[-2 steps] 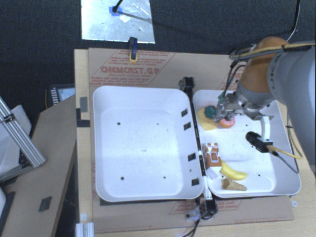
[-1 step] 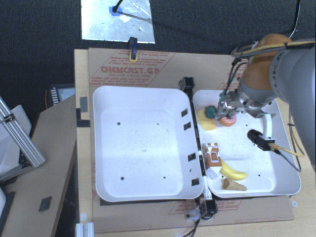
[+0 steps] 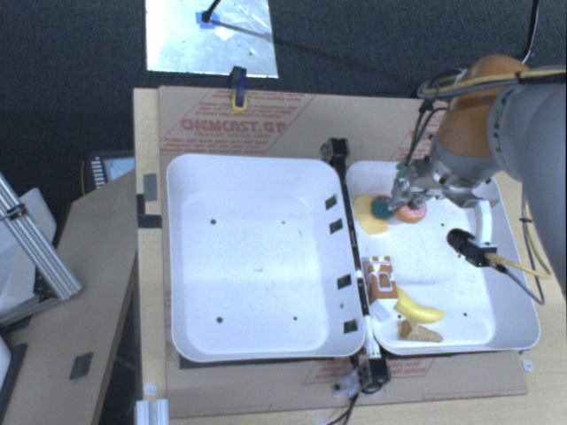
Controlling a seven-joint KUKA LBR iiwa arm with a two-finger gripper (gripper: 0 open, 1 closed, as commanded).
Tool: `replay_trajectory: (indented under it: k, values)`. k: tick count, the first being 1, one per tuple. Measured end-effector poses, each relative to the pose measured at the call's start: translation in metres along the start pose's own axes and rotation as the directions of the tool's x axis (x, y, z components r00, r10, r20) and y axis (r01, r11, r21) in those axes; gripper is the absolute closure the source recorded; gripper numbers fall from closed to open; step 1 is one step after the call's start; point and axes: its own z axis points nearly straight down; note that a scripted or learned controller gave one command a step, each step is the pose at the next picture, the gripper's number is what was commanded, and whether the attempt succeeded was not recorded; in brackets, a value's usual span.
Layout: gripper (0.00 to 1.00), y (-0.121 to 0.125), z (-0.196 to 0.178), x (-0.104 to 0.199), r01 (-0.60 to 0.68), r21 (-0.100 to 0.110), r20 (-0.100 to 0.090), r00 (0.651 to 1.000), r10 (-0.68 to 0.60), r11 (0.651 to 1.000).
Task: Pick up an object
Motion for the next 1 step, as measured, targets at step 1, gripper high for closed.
replay_trajectory:
  k: [1]
  values:
    - [1.0,-0.0326,-0.0567,0.1164,0.004,0.018,-0.009,1.0,-0.004,1.0]
